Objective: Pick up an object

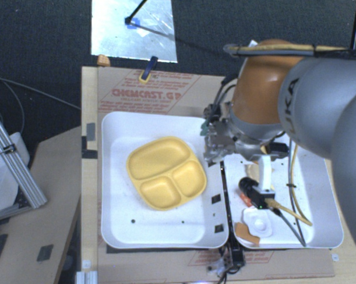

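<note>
The gripper (213, 155) hangs at the upper right corner of the yellow three-compartment plastic plate (165, 173), just beside its rim, above the wall where the two bins meet. Whether the gripper is open or closed cannot be told from this angle, and nothing is seen held in it.

The plate lies flat near the middle of the left shallow white bin (114, 223), turned at a slant, with its large compartment toward the far side.

To the right of the plate, across the dividing wall, the right shallow white bin (329, 231) holds a small white round piece (258, 221) near its front edge, with a small brown scrap (248, 237) touching it.

Beyond the plate, a brown cardboard sheet with red lettering (150, 92) shows under both bins on the bench, and a small blue-and-yellow item (148, 69) lies on it.
</note>
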Tool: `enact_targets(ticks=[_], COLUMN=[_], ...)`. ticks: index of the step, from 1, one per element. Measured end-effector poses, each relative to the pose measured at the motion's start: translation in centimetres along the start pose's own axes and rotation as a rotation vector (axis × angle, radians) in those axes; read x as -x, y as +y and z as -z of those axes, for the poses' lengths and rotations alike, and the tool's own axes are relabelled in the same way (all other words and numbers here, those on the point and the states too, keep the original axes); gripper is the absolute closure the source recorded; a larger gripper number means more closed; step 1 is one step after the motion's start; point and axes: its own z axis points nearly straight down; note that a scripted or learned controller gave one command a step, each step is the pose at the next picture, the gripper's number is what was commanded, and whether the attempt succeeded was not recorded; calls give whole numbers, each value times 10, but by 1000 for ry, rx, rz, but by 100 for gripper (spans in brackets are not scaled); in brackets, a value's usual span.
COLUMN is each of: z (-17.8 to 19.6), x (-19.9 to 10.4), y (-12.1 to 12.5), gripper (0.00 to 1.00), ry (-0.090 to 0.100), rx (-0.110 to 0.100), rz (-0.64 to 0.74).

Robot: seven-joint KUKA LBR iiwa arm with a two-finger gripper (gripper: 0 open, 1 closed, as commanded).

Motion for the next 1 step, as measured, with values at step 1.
enact_targets(ticks=[1], z=[0], x=[0], y=[0], gripper=[0], ry=[0], rx=[-1], rz=[0])
